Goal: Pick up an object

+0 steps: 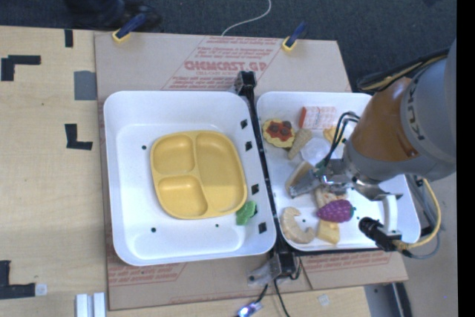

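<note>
The right bin (312, 96) holds several toy foods: a small pizza (280, 132), a red-and-white box (318, 117), purple grapes (335, 211), a tan curved bread piece (295, 226) and a yellow wedge (329, 232). My gripper (303, 180) is low in this bin's left half, just above the grapes and below a pale rounded item (315, 151). I cannot make out anything held in it. The grey arm with its orange band (382, 122) covers the bin's right side.
The left bin (126, 159) holds a yellow divided plate (198, 174) and a small green item (246, 212) by its lower right corner. A black divider (256, 152) runs between the bins. Cardboard lies under both bins, and cables trail at the front.
</note>
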`<state>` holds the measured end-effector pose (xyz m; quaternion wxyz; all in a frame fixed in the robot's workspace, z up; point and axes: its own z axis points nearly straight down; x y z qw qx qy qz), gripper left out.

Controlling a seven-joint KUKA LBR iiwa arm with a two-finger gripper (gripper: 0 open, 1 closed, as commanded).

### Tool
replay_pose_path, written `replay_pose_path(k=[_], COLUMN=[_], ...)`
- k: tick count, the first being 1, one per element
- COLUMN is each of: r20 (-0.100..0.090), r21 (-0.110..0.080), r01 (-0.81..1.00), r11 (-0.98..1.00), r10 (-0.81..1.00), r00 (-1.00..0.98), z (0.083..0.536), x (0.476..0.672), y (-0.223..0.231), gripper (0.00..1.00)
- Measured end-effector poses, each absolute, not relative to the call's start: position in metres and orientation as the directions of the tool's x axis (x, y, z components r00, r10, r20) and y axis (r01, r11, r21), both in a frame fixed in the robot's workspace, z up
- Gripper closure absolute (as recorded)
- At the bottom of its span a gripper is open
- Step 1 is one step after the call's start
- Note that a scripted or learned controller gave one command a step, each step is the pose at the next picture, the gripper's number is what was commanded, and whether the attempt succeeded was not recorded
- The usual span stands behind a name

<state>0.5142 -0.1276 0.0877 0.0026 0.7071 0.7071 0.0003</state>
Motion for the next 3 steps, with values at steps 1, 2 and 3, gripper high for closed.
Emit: replay_pose_path(k=[1,2,3], r20=[-0.01,-0.001,-0.001], r21=[0.016,0.003,0.004], r01=[1.0,1.0,1.0], r11=[-0.001,0.0,0.002], r10=[1.0,1.0,1.0], r00=[0.001,0.0,-0.002], z=[0.101,0.157,0.22], x=[0.517,0.516,0.517], y=[-0.13,-0.139,-0.141], gripper=[1.0,1.0,1.0])
